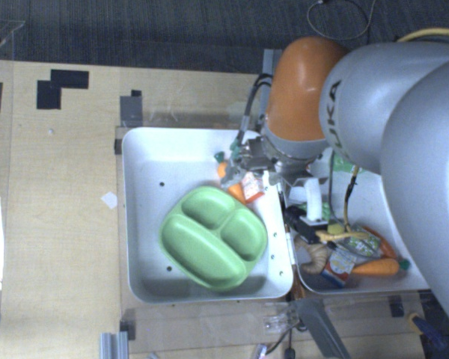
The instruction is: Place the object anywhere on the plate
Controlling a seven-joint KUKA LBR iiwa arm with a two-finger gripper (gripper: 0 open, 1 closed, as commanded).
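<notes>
A green plate (pixel 213 236) with three compartments lies in the left white bin (pixel 146 193), near its middle. My gripper (pixel 243 176) hangs over the bin's back right corner, just beyond the plate's far right rim. A small orange and white object (pixel 247 188) shows under the gripper, at the plate's upper right edge. It looks held between the fingers, with an orange part (pixel 223 170) sticking out on the left. The wrist and its orange band (pixel 303 88) hide the rest of the gripper.
The right bin (pixel 374 200) holds a pile of items: a carrot (pixel 374 267), a yellow piece (pixel 335 235), packets and a white block (pixel 313 200). The grey arm covers most of that bin. Bare bench with black markers lies to the left.
</notes>
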